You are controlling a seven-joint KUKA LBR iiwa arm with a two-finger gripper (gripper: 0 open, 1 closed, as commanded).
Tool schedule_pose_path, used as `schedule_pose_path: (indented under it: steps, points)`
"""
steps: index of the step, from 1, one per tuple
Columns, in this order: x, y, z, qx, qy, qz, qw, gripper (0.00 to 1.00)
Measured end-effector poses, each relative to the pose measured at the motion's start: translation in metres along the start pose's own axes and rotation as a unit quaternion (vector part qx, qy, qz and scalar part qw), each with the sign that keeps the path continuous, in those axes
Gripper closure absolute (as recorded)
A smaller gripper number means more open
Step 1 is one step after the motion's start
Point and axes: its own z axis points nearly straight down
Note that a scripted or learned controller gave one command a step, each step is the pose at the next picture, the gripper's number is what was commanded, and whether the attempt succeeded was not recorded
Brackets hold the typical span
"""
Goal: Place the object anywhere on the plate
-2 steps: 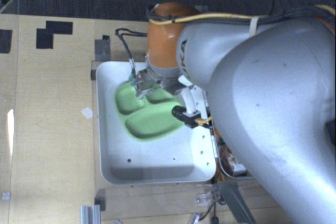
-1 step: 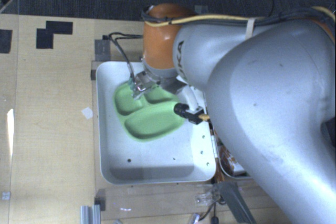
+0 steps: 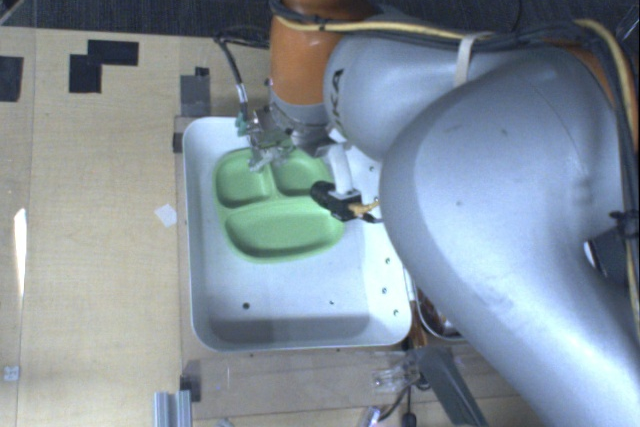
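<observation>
Tool (image 3: 263, 155) positioned low over upper compartments of green divided plate (image 3: 280, 233), its width and any held item cannot be told, plate laid in upper part of white bin (image 3: 290, 320), bin set on desk (image 3: 90, 265), grey arm (image 3: 500, 215) reaching from right

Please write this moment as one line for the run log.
gripper: over plate's two small compartments | plate: green, divided, inside white bin | placing: unconfirmed

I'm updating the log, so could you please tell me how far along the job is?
Done: the claw is over the green plate in the bin. In hand: whether it holds anything, I cannot tell. Left: the plate's visible compartments look bare, so placing remains.
</observation>
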Motion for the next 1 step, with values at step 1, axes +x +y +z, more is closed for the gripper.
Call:
schedule_pose_path:
  steps: [1]
  points:
    - [-0.0247,-0.0316,-0.1011,-0.001,-0.006,-0.103,0.9946,1.00]
